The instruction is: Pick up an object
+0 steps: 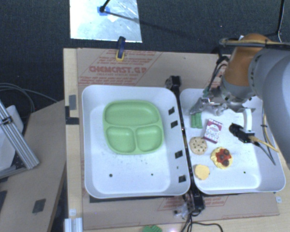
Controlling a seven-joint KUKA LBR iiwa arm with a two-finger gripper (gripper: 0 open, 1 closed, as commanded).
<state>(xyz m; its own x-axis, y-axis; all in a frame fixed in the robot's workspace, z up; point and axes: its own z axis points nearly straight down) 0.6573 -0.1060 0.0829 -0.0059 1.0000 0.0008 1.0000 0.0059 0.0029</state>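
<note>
gripper (210, 105) low over the right bin (266, 178), at its 11 o'clock corner; grip state cannot be told. just below, at 6 o'clock: green block (196, 120) and small printed box (213, 130), likeliest targets. further down, flat cookie (198, 145), tart (221, 157), yellow disc (201, 171). at 9 o'clock, smooth green tray (133, 127) in the left bin (94, 178).

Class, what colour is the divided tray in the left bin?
Light green tray, seen in the camera view.

Two bins (94, 178), one tray (133, 127), five items (198, 145)
</note>
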